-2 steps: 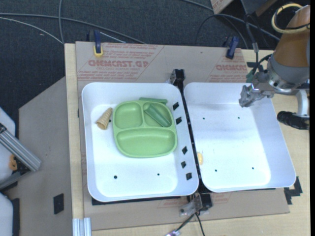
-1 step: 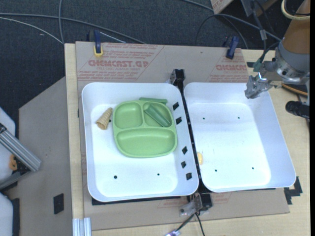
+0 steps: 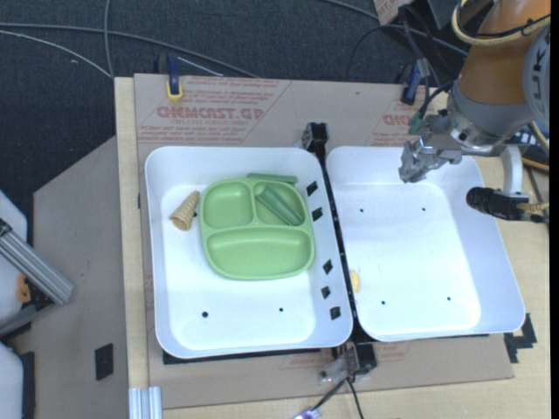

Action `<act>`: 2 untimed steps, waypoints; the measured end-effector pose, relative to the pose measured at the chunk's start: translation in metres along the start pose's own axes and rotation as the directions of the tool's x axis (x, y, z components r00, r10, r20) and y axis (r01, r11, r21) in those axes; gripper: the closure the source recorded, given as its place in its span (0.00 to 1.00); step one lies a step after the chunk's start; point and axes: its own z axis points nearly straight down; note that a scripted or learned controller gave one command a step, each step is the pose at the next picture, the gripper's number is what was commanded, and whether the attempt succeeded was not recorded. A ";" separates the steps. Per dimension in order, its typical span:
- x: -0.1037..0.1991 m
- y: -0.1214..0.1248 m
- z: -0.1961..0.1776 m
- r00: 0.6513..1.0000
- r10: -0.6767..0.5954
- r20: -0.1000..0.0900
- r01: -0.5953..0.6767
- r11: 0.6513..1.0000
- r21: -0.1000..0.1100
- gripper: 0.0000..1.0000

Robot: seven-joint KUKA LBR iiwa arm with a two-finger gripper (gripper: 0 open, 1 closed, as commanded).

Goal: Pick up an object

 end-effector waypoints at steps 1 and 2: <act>0.052 -0.005 0.011 1.000 0.000 0.000 0.000 1.000 0.001 1.00; 0.111 -0.007 0.003 1.000 -0.001 0.000 0.001 1.000 -0.003 1.00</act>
